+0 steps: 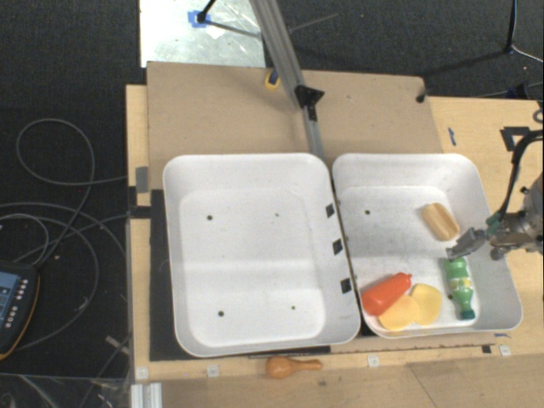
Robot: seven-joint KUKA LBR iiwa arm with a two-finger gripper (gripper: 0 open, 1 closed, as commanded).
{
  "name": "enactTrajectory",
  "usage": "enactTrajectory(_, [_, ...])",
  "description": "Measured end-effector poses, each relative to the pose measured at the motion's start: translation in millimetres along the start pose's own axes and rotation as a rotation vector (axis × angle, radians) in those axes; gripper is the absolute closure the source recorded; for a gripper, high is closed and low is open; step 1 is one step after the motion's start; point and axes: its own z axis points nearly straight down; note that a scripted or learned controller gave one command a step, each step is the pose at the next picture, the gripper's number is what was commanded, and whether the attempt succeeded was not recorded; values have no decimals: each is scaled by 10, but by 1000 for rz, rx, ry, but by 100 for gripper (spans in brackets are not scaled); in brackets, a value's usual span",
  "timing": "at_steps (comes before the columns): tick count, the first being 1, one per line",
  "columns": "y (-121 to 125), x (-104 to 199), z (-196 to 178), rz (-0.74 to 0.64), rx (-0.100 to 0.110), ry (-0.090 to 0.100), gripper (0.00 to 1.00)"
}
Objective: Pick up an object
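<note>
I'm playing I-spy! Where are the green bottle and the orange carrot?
green bottle (pixel 460 286), camera view, middle of its body.
orange carrot (pixel 387 292), camera view, middle of its thick part.

A tan wooden surface fills the middle of the frame, with a cardboard-coloured sheet laid over its upper part. A grey metal pole slants down from the top centre and ends at a black clamp near the upper middle. Just beside the pole sits a small yellow clip. At the bottom centre, on the front edge of the surface, lies a small orange-brown pear-shaped thing. Dark carpet surrounds it all, black cables looping across the left side. A handheld controller with a lit screen rests at the lower left. A pale floor patch with blue tape shows at upper left.
</note>
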Motion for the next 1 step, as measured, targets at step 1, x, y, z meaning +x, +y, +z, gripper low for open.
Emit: enactTrajectory(1, [1, 0, -1, 1, -1, 0, 0])
